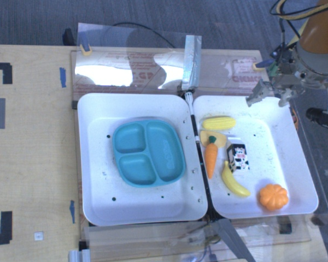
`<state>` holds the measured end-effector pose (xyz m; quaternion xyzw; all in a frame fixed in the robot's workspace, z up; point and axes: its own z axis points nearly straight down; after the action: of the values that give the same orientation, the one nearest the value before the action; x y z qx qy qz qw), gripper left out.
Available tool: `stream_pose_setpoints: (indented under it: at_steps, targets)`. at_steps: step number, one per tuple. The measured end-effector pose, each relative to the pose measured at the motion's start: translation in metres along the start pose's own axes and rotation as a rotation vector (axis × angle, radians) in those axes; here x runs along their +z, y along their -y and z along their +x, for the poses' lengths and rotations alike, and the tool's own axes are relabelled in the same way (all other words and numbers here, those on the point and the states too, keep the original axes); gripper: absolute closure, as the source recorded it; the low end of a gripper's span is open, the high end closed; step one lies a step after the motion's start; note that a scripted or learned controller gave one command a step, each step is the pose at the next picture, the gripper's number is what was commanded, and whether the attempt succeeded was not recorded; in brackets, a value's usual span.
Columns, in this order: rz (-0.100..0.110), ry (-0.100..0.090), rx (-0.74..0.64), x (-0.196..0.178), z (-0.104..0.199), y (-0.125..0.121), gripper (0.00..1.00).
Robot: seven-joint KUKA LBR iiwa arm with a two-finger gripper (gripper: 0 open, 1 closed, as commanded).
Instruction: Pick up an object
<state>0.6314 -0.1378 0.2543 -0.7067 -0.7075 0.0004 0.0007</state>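
Carrot (210,158) near the right bin's (302,160) left wall looks my best pick, light, stiff and probably slick plastic, so I'd pinch its thick orange middle crosswise; my gripper (269,94) hovers with fingers spread, holding nothing, over the far right corner.

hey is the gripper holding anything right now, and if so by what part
Nothing is held. The gripper hangs over the right bin's far right corner, apart from the corn, carrot, banana and pumpkin.
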Motion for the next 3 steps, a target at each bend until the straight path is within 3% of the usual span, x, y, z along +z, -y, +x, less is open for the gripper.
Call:
stream_pose_setpoints:
  at_steps: [1,2,3]
  targets:
    - [0.008,-0.001,-0.033,0.145,0.011,0.038,0.00]
    - [-0.006,0.001,-0.074,0.168,0.031,0.059,0.00]
    - [-0.013,0.003,-0.072,0.155,0.030,0.058,1.00]
